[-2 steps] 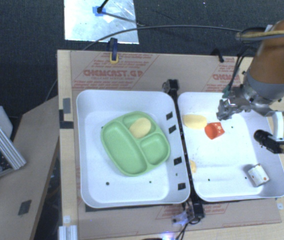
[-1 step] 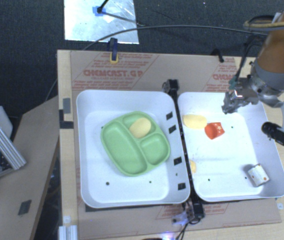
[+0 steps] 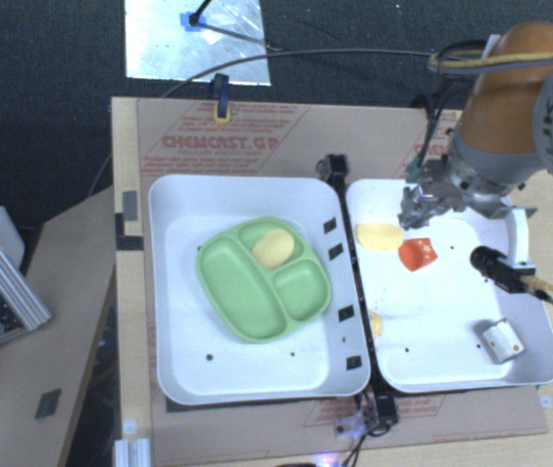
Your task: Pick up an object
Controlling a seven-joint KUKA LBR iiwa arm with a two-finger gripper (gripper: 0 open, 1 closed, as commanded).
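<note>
Nothing is lifted yet, as far as I can judge: every object in the right bin [image 3: 549,358] lies on its floor. My jaws [image 3: 414,212] hang low over that bin's upper part, and from this slant I cannot tell whether they are spread or closed, though nothing shows between them. The red piece [image 3: 418,254] sits just below them at about six o'clock, the pale yellow piece [image 3: 380,235] beside it at eight. A small white cylinder [image 3: 501,340] rests near the bin's five o'clock corner. The whole grasp and lift remain.
</note>
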